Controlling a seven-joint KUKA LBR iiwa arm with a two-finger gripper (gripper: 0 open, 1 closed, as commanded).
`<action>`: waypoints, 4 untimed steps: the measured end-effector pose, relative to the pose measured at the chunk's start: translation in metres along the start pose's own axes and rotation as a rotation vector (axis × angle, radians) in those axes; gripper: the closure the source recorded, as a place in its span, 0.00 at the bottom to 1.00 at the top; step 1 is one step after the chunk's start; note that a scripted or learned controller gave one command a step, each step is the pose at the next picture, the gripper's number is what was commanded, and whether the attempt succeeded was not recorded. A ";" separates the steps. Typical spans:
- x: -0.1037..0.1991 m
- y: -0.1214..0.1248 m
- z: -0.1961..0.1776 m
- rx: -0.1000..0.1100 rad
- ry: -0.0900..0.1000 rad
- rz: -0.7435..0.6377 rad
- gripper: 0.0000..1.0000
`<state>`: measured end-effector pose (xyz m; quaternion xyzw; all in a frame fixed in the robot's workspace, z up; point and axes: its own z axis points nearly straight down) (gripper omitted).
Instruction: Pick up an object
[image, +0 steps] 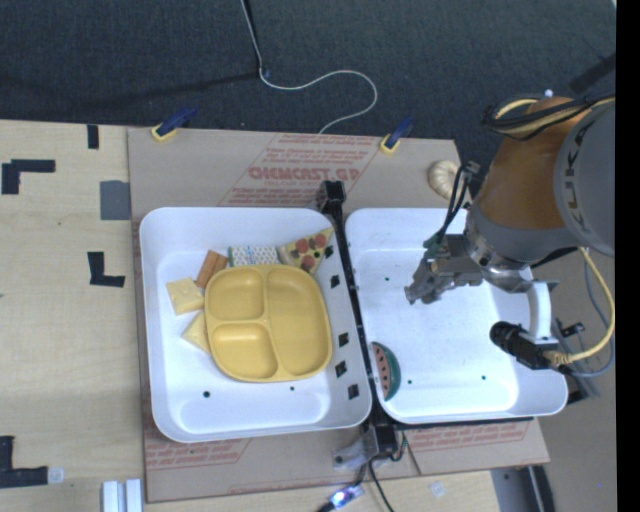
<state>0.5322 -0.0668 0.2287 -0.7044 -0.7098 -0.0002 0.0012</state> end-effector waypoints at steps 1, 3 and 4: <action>0.048 0.010 -0.006 0.000 0.000 0.001 1.00; 0.148 0.023 0.000 0.000 -0.001 0.001 1.00; 0.167 0.028 -0.003 0.001 -0.001 0.004 1.00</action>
